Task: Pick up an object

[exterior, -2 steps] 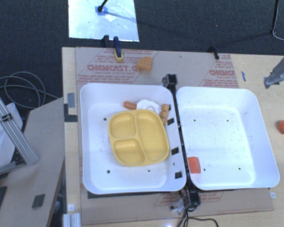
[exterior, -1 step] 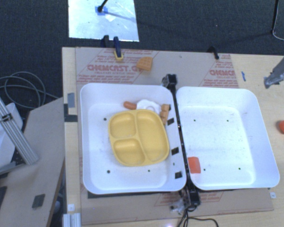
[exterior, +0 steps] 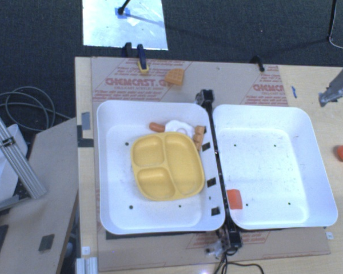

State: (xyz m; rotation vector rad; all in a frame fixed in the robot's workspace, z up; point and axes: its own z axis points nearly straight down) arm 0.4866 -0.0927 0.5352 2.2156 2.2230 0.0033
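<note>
The left bin (exterior: pixel 111 210) holds a yellow divided tray (exterior: pixel 167 166); just above the tray lie an orange sausage (exterior: pixel 157 127), a white piece (exterior: pixel 179 128) and a tan block (exterior: pixel 199 136). Right of the tray, an orange block (exterior: pixel 234 198) sits in the right bin (exterior: pixel 314 170). Farther right, the gripper (exterior: pixel 337 90) hangs beyond that bin, apparently over the worktop (exterior: pixel 308 76); I cannot tell how its jaws stand.

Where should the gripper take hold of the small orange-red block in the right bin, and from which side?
Grip the small orange-red block across its near and far faces, coming straight down. It lies flat against the right white bin's left wall, so a finger has little room on that side; its other sides look free.
</note>
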